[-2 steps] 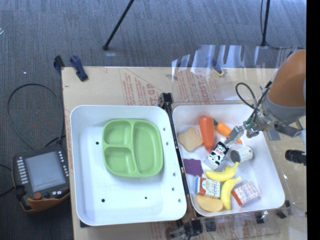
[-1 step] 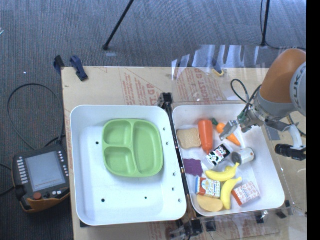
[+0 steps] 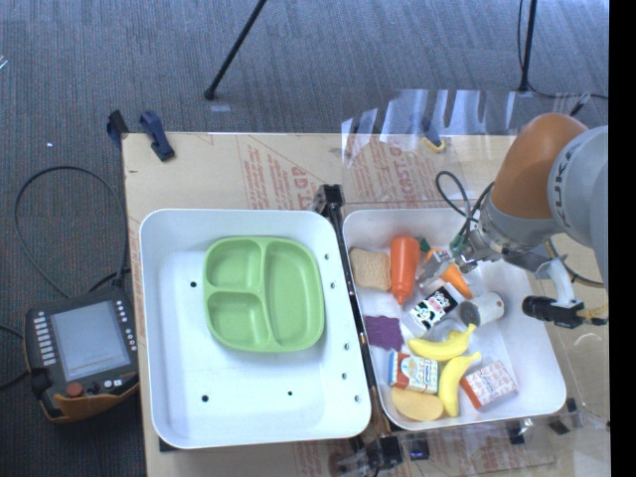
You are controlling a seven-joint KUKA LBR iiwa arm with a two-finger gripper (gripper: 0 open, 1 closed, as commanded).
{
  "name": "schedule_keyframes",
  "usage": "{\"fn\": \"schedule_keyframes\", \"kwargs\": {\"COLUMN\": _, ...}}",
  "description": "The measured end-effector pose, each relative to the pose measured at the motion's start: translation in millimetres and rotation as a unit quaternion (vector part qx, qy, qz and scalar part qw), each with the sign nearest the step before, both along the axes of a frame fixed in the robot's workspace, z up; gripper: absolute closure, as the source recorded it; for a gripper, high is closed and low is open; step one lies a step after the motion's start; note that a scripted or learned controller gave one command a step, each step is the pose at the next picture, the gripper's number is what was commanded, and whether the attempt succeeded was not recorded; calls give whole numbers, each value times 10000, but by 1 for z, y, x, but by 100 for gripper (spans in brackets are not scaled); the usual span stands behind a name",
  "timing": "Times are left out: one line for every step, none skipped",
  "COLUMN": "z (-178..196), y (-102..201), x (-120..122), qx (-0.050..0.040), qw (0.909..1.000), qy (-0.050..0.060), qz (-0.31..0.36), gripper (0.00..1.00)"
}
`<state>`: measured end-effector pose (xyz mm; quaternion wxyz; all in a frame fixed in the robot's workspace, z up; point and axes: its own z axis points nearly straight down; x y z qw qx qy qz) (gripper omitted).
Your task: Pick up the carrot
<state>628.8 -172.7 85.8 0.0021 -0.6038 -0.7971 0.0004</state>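
Tool [image 3: 445,264] is hanging low in the right bin [image 3: 542,361], its arm [image 3: 542,182] coming in from the far-right side. Fingers are hard to read against the clutter beneath, so whether they are apart or together I cannot tell.

Carrot [image 3: 402,266] is lying just to the tool's left, lengthwise, thick end toward the far rim, not between the fingers as far as this view is showing. A smaller orange piece [image 3: 455,280] is sitting right under the tool; unclear what it is.

Bread slice [image 3: 370,268] is lying beyond the carrot, against the bin's left wall. Nearer the camera from the tool: milk carton [image 3: 429,309], purple piece [image 3: 383,331], bananas [image 3: 449,358], a small box [image 3: 488,385]. Crowding is probably why the tool is working in steeply from above.

Left bin [image 3: 169,386] is sitting well left of the tool on the worktop [image 3: 229,167], holding a green tray [image 3: 264,293].

Judgement: the tool is sitting slightly right of the carrot, so a grasp needs shifting left.
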Motion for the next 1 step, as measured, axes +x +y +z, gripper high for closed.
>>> {"fn": "schedule_keyframes", "kwargs": {"z": 12, "y": -1, "x": 2, "qx": 0, "qw": 10000, "qy": -26, "qz": -12, "gripper": 100}}
